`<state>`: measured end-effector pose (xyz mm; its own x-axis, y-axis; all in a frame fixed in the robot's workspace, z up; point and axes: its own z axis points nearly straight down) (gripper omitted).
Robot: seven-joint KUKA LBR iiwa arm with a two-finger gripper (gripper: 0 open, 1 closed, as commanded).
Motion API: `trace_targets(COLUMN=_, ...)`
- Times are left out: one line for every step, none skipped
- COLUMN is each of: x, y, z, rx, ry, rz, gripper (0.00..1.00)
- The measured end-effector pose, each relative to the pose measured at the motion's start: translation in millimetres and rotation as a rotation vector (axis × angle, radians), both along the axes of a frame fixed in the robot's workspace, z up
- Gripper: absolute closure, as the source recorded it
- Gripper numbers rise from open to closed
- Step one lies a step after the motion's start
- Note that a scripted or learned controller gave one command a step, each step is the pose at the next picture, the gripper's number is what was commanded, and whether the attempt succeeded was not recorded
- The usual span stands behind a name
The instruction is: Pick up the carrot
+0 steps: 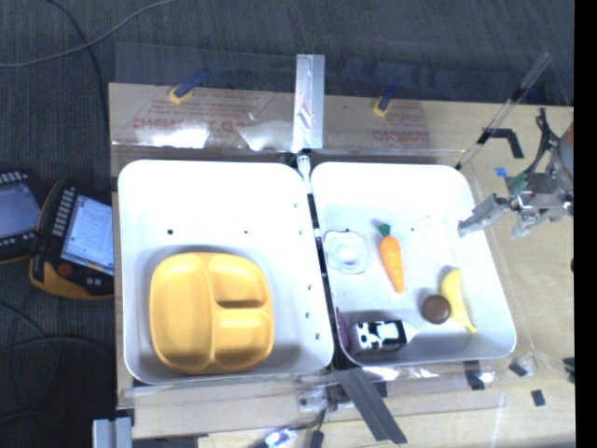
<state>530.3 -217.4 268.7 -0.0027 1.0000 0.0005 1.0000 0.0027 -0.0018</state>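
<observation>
Carrot (393, 261), likely light, stiff and slick plastic, lies free mid right bin (485, 250), best pinched across its thick orange middle, while the tool (466, 226) sits at the table's right edge, state untellable.

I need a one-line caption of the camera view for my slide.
Carrot lies in the right bin near a banana; the gripper is at the bin's right edge; yellow tray in left bin.

carrot (393, 261) top open | cup (346, 251) left | banana (455, 299) right
</observation>
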Motion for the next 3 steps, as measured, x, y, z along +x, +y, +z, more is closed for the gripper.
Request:
trace_targets(x=0, y=62, z=-119, rx=0.002, ry=0.001, rz=0.08, gripper=0.0)
trace_targets(x=-11, y=60, z=-69, rx=-0.001, ry=-0.002, rz=0.218, gripper=0.0)
trace_targets(x=15, y=79, z=-178, rx=-0.006, ry=-0.015, rz=0.349, gripper=0.0)
